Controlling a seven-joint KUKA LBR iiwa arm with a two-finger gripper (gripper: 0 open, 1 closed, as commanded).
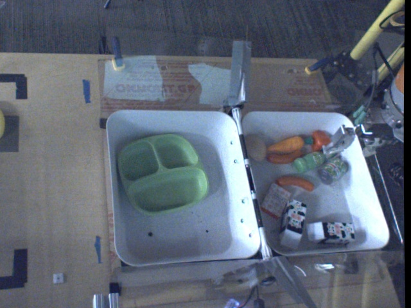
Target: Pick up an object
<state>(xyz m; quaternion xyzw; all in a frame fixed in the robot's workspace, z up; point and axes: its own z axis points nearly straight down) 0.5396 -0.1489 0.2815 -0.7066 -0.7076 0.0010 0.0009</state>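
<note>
Where the gripper [338, 144] is seen, low over the far right part of the right bin [376, 204], a green bottle [309, 162] lies just to its left, and contact between the two cannot be made out. The bottle is laid on its side, its long axis running nearly left to right and slightly uphill toward the gripper; which end is the neck cannot be told. It is seen as a short, pale green, rounded shape with a lighter sheen along its top. Just beside its right end a can [332, 170] is lying tilted, grey-green with a mottled label, below the gripper. Whether the gripper is open or closed cannot be told, and nothing is seen held in it. Behind the bottle an orange carrot [286, 144] is laid roughly left to right, with a red tomato [321, 137] near the gripper and a beige potato [257, 149] by the bin's left wall. Nearer the camera a reddish sausage [295, 183], a pink and white box [276, 200] and two cow-patterned cartons [293, 219] are scattered. A green divided plate [162, 172] is set in the left bin [192, 242]. The arm [392, 108] is seen entering from the right.
</note>
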